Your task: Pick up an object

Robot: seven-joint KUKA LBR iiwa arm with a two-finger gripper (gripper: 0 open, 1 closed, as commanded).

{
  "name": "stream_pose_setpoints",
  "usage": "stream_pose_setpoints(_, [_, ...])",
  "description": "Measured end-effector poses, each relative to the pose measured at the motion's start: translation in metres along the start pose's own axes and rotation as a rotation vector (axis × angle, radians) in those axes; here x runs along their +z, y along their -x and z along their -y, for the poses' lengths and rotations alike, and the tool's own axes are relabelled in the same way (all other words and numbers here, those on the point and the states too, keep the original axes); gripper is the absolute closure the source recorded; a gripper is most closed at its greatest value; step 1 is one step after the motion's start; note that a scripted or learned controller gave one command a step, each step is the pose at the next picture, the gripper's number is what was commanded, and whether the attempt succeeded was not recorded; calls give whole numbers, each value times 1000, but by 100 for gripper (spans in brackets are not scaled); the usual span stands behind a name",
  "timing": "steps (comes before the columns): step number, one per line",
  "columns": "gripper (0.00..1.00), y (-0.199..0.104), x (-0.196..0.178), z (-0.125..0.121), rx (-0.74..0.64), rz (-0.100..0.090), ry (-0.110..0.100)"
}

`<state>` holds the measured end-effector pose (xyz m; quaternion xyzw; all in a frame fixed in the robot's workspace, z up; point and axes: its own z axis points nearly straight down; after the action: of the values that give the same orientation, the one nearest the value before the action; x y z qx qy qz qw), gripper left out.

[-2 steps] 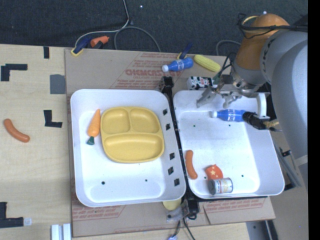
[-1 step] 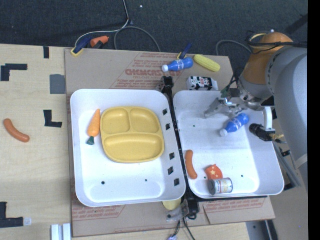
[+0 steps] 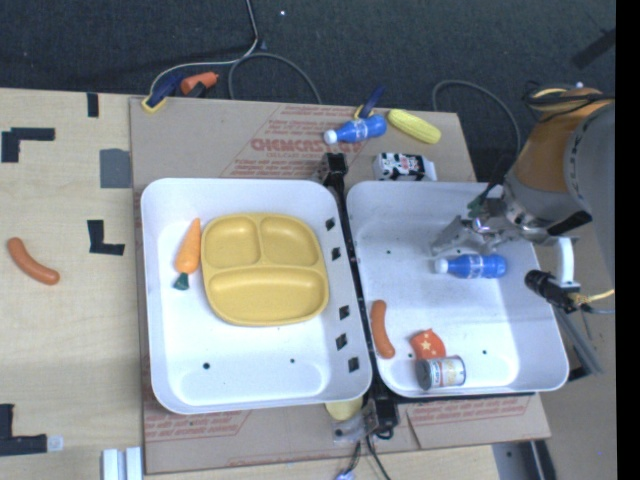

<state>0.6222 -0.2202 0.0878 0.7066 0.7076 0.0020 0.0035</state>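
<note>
Claw (image 3: 455, 236) reaches in from frame right w/ arm (image 3: 560, 168) bent low, fingers spread open just above blue bottle (image 3: 472, 265) in right bin (image 3: 400, 208).

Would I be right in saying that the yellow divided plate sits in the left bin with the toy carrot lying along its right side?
Not quite: the camera view shows the toy carrot lying along the left side of the yellow divided plate. The plate does sit in the left bin.
</note>
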Motion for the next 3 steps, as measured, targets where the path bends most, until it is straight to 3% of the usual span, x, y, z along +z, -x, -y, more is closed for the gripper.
stream_pose_setpoints(1, [0, -10, -1, 24, 1, 4, 2])
stream_pose_setpoints(2, [0, 4, -1, 75, 1, 2, 2])
stream_pose_setpoints(3, [0, -40, -1, 120, 1, 4, 2])
